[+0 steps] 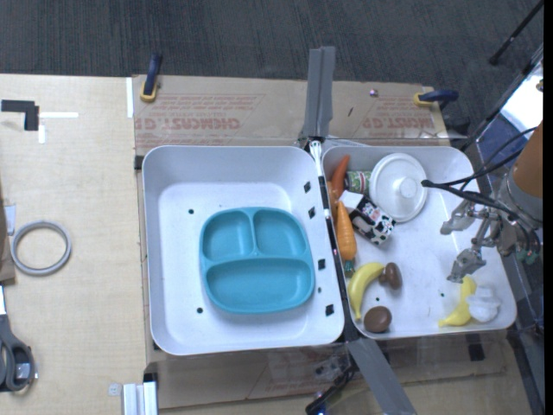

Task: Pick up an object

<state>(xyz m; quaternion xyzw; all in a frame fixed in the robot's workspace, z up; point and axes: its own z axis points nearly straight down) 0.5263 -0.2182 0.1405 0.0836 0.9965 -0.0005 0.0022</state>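
Glossy white bins, two (pixel 155 258); teal three-compartment tray (pixel 257 259), one; orange carrots (pixel 346 232), two; jaws' state could not be told.

- The gripper (pixel 462 271) is bare grey metal, built of thin linkage bars.
- Its fingers (pixel 456 272) are slim and grey.
- Black cables (pixel 462 182) loop across the wrist.
- An orange band (pixel 529 167) shows on the arm.
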